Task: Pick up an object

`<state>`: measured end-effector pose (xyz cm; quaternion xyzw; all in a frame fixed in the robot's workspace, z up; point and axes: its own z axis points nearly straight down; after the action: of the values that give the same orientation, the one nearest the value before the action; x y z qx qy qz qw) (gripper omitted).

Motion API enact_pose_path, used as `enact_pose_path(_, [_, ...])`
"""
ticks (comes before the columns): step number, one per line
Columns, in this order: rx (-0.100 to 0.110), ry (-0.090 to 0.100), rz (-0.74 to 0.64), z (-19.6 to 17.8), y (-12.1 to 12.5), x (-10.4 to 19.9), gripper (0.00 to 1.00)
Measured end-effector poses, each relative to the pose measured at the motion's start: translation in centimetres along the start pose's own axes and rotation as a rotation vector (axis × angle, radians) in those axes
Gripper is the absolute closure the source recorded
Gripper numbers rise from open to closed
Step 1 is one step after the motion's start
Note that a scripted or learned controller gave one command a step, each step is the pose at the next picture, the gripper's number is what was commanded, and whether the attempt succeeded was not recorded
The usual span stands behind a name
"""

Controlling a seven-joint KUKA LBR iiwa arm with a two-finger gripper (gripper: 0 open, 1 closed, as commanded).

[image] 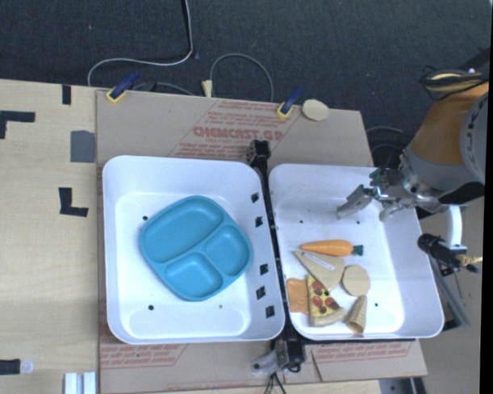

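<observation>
My gripper (366, 204) hangs over the upper right part of the right bin (311, 182), its two fingers spread open with nothing between them. Below it lies an orange carrot (329, 247) with a green stem end. Toward the bin's front sit a pizza slice (322, 301), a tan round disc (356, 280), a pale wedge (318, 266), an orange piece (296, 294) and a cone (358, 314). The carrot lies roughly a finger's length below the fingertips, apart from them.
The left bin (126, 188) holds a blue divided plate (196, 247). A black clip strip (262, 225) joins the two bins. A small tan disc (315, 110) lies on the cardboard behind the bins, near a blue clamp (288, 102). Cables loop at the back.
</observation>
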<state>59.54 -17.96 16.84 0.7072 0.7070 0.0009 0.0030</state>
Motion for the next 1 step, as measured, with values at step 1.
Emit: enact_pose_path(1, [0.01,0.005,-0.005,3.19,-1.25,6.01,0.0])
